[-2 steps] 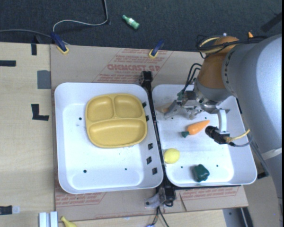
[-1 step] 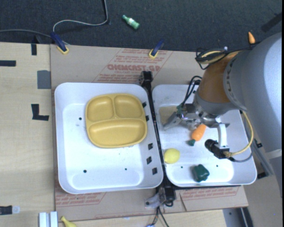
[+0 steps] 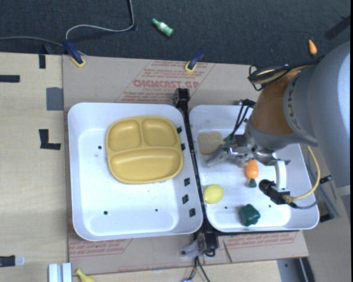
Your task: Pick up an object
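My gripper (image 3: pixel 247 165) hangs over the middle of the right bin (image 3: pixel 300 216), open, its fingers spread wide to the left and right. A small orange object (image 3: pixel 251 170) lies in the gap between them, and neither finger touches it. A yellow ball (image 3: pixel 213 193) rests at the bin's left wall, below the left finger. A dark green block (image 3: pixel 249 214) sits near the front edge. A flat tan piece (image 3: pixel 209 141) lies at the upper left of the bin, just above the left finger. The arm hides the bin's right rear part.
The left bin (image 3: pixel 88 210) holds a yellow divided plate (image 3: pixel 145 148) in its rear half. A black divider (image 3: pixel 191 157) runs between the bins. Cables (image 3: pixel 309 192) hang by the gripper at the right. A small green item (image 3: pixel 163 27) lies on the dark floor beyond the bench.
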{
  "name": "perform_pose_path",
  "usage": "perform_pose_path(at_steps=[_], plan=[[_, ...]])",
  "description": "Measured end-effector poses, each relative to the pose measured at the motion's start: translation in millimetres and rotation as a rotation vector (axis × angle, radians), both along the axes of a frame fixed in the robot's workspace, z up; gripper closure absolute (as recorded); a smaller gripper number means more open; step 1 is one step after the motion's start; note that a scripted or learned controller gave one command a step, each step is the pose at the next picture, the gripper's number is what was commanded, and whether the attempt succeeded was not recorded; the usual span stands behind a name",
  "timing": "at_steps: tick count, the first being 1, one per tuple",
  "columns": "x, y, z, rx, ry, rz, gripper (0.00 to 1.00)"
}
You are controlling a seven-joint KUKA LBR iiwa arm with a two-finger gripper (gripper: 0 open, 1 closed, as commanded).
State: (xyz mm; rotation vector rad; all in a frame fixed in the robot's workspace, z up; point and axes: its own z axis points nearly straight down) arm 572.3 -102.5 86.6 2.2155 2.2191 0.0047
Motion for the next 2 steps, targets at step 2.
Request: perform_pose_path(at_steps=[2], plan=[[43,5,-1,0.0,0.001,0.0,0.0]])
